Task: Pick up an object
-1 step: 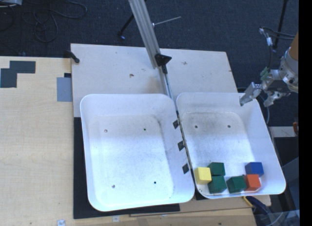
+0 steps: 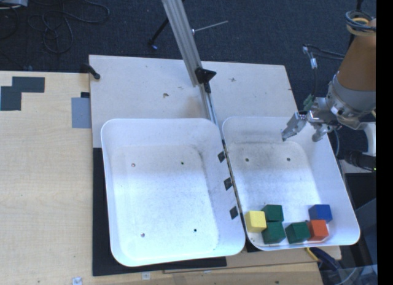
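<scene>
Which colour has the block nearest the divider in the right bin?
Yellow block, in the camera view.

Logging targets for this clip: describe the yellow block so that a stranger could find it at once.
Look in the right bin, at its near end, where small blocks cluster. The yellow block is the leftmost, closest to the divider between the bins, touching a green block. It is the only yellow one.

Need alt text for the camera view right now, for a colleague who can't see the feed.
The gripper hangs open above the far edge of the right bin, holding nothing. Six blocks cluster at that bin's near end: yellow, three green, blue and orange.
</scene>
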You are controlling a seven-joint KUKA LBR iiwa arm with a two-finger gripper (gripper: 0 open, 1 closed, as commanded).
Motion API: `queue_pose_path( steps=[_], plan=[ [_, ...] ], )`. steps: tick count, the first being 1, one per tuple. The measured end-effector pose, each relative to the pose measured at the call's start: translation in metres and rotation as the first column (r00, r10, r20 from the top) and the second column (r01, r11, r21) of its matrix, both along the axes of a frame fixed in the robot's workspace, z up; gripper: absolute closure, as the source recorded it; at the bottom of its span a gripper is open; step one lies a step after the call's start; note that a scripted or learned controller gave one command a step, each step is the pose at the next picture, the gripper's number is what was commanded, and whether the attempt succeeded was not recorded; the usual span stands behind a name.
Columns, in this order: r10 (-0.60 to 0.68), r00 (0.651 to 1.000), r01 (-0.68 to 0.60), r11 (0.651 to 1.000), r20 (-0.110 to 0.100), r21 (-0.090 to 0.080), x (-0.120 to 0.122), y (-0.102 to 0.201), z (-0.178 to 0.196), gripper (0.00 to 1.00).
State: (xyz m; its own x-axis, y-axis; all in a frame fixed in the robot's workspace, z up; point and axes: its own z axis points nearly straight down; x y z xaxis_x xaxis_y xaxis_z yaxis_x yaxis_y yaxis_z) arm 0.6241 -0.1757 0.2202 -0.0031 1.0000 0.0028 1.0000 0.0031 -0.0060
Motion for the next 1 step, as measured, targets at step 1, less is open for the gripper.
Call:
queue_pose_path(
  steps=[1],
  plan=[
    [0.0, 1.0, 0.0, 1.0, -0.004, 0.001, -0.0174, 0.042, -0.0576, 0.0]
  ],
)
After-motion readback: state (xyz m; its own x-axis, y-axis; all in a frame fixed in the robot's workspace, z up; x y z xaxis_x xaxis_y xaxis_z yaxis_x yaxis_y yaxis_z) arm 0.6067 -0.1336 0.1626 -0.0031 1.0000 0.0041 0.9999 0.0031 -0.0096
